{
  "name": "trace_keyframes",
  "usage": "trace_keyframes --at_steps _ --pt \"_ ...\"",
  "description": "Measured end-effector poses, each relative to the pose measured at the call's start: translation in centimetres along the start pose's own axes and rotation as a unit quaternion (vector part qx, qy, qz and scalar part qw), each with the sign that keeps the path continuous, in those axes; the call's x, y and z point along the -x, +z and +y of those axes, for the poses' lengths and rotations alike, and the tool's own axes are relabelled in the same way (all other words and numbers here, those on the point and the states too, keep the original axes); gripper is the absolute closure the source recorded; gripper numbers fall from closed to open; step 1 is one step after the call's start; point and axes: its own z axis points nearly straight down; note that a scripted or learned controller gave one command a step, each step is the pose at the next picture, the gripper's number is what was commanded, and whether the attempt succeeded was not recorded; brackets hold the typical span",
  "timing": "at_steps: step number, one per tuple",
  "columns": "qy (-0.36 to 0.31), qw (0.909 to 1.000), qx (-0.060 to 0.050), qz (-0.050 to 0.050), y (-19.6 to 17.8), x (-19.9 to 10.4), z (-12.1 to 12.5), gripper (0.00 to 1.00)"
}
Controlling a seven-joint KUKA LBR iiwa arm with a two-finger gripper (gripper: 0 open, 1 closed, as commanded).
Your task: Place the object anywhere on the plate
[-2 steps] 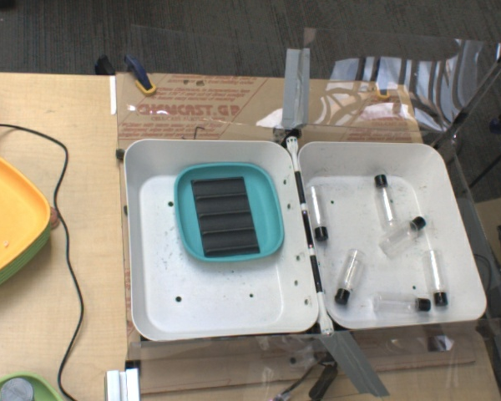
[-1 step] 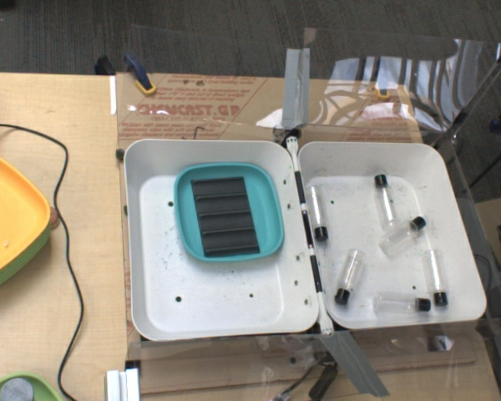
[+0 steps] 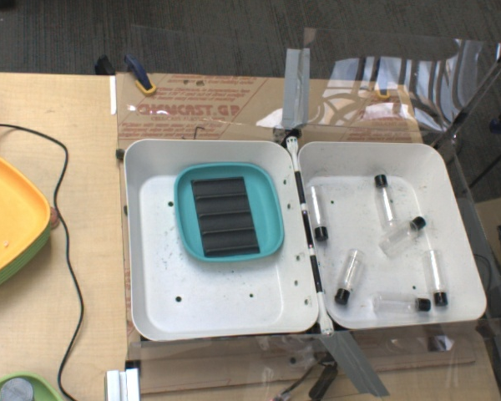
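Tubes (image 3: 385,199) scattered flat in right bin (image 3: 363,228) for picking, teal plate (image 3: 185,224) centred in left bin (image 3: 154,266) as target; pincer state impossible to tell

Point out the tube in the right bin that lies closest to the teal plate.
It is the clear tube with a black cap lying along the right bin's left wall, cap toward the camera. The other tubes all lie farther right of the teal plate.

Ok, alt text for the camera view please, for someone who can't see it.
A teal plate bearing a dark ribbed insert sits in the left white bin; several clear, black-capped tubes lie scattered in the right bin.
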Motion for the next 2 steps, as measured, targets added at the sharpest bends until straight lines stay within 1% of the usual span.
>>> trace_keyframes --at_steps 1,2 --pt "0.038 0.9993 0.0 0.0 0.0 0.2 -0.7 0.0" --pt "0.098 0.9952 0.0 0.0 -0.1 1.2 -1.7 0.0"
